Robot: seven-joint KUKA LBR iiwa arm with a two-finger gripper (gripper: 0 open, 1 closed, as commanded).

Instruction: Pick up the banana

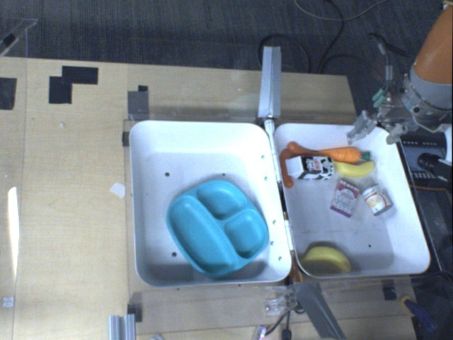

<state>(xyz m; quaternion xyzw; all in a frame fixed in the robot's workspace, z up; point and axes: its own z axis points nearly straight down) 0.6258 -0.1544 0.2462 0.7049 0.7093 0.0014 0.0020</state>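
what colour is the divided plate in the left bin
Light blue; the divided plate shows plainly in the camera view, in the left bin.

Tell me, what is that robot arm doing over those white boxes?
The robot arm's gripper hovers over the far edge of the right bin and has nothing in it. It is meant to pick up the banana, which lies in that bin beside a carrot, a small carton and a little jar. The left bin has a blue divided plate.
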